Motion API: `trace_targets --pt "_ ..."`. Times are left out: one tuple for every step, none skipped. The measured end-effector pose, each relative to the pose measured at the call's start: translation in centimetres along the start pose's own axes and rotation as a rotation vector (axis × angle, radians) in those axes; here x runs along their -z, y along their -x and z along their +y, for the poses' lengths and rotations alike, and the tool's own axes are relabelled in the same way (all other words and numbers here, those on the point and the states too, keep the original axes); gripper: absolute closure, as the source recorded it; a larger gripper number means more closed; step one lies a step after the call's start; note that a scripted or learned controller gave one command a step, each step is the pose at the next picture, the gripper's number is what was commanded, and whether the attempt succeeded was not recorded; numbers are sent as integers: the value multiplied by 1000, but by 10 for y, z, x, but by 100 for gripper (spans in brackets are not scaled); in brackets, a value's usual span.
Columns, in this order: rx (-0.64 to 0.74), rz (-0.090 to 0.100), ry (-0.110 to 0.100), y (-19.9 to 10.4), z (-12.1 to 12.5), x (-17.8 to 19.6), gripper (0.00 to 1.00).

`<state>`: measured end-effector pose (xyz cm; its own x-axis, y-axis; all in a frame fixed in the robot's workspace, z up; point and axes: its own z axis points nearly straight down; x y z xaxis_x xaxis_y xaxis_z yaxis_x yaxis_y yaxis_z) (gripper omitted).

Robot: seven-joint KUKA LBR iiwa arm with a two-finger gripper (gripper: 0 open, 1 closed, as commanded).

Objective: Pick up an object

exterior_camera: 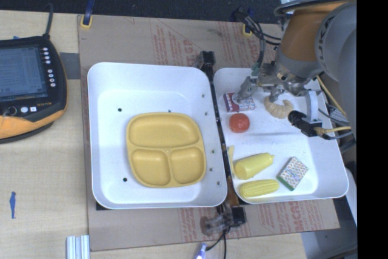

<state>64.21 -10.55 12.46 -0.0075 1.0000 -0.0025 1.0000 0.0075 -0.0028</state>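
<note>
left bin [103, 130]: yellow divided tray [165, 148] fills the middle; bare floor along its rim.
right bin [330, 182]: crowded; small packet [231, 101], tomato [239, 122], croissant [279, 107], two corn cobs [253, 165], box [293, 173].
open strip: between tomato and box.

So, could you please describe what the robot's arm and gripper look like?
The arm is bulky and rounded, grey with an orange band above the wrist. Thin dark cables loop beside it. The gripper is small, metallic grey, on a cluttered silver wrist.

Even overhead light, perhaps slightly soft.
</note>
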Motion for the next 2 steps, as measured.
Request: trace_targets --pt "-2 1 -3 -7 -50 -16 0" --pt "-1 2 -2 -13 -98 -13 0"
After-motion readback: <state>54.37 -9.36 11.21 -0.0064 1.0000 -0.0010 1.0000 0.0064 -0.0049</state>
